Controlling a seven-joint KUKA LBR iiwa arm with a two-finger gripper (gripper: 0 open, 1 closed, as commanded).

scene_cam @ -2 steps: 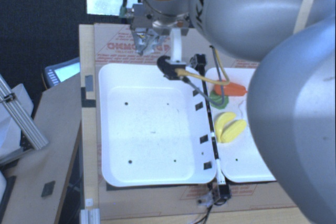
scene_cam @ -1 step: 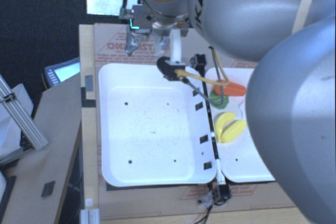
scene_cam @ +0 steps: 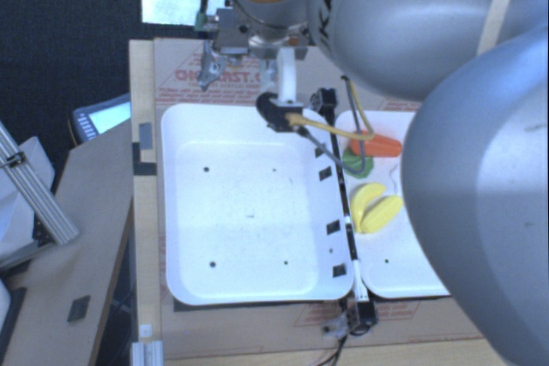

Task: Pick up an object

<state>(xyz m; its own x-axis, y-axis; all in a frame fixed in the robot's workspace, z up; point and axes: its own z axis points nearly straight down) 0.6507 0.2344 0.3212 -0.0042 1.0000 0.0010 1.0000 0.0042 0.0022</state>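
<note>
The gripper (scene_cam: pixel 249 73), fingers apart and holding nothing, hangs at upper centre, while the carrot (scene_cam: pixel 377 147) and banana (scene_cam: pixel 374 208) wait unpicked.

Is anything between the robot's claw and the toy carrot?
Yes. The gripper hangs above the far edge of the left bin. The toy carrot lies in the right bin, so the black-marked divider between the bins lies between them.
</note>
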